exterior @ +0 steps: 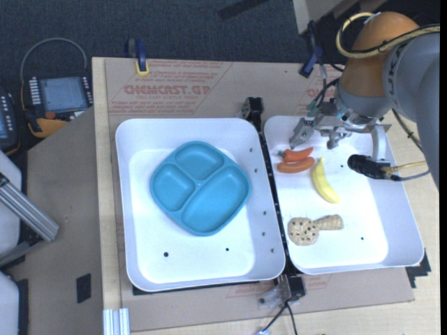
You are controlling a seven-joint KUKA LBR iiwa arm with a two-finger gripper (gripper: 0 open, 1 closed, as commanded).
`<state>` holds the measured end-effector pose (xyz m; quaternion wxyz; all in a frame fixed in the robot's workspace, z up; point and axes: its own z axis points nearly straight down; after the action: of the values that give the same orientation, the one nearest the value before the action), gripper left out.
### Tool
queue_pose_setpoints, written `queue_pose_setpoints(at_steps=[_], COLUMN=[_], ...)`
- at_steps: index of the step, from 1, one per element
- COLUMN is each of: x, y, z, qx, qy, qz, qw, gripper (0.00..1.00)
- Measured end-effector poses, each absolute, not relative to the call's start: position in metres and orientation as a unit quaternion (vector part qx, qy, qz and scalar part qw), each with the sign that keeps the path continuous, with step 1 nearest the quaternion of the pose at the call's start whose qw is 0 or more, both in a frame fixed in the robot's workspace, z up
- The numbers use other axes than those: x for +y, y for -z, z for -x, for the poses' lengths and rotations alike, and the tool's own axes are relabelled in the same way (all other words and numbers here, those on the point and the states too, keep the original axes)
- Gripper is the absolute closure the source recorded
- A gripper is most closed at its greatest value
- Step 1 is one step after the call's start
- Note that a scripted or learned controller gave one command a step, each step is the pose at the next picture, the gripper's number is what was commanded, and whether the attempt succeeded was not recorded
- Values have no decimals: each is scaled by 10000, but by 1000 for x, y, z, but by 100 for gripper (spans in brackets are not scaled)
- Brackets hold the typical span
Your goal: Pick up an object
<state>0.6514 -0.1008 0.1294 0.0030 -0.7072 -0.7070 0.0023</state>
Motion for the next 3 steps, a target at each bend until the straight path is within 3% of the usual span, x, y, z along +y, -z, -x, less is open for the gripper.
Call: queue_pose_setpoints(at_steps=[1, 3], x=[-101, -103], y=[-144, -243], z=[-654, -654], qx=[-7071, -7075], qy=[5, 25], qz=[7072, 7067], qw=[-9, -40], gripper=[100, 100])
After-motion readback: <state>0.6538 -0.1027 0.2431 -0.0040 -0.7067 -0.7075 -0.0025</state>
